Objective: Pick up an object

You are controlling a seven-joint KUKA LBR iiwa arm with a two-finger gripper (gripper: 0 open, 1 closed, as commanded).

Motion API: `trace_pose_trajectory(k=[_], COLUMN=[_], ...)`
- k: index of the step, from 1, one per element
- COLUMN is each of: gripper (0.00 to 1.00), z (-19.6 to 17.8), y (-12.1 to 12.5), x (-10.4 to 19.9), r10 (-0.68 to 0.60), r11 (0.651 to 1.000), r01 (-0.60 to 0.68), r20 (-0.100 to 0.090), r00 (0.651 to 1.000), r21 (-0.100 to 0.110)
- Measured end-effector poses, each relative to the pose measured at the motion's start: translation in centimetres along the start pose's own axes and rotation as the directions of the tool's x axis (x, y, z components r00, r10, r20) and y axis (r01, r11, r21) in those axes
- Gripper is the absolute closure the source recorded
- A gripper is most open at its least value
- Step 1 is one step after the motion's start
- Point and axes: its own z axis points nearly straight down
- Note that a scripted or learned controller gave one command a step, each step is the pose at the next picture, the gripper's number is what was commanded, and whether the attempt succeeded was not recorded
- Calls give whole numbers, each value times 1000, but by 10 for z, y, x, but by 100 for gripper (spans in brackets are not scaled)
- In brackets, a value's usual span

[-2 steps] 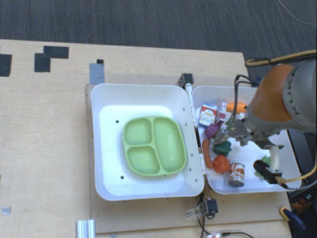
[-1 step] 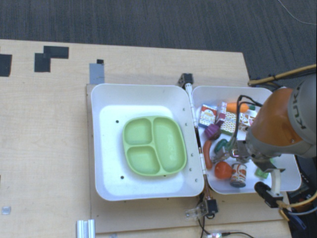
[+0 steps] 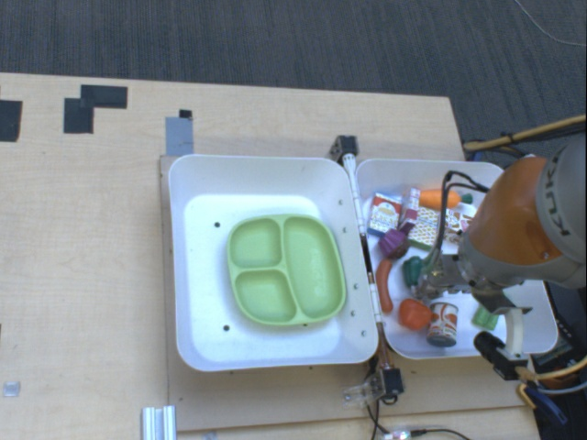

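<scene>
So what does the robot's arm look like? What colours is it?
The arm is big and rounded. It is mostly grey, with a wide orange band wrapped around it above the wrist. Thin dark cables run along its side down toward the gripper, which looks grey and metal. The gripper is too tucked under the arm to see its shape well.

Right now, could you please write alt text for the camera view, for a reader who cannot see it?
A grey robot arm with an orange band reaches over the right white bin, which holds a jumble of small items including a small can and a red chili-shaped piece. The left white bin holds a green divided plate.
</scene>
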Motion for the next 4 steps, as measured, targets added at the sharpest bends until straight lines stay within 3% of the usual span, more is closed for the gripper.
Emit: trace_pose_trajectory(k=[1,2,3,4], gripper=[100,100,0,0], z=[-120,-86,-86,3], y=[16,1,1,-1], x=[104,40,40,14], r10=[-4,-1,-1,0], r11=[1000,1000,1000,1000], r01=[4,1,1,0], r20=[-4,-1,-2,0], r00=[1000,1000,1000,1000], r21=[11,14,13,11])
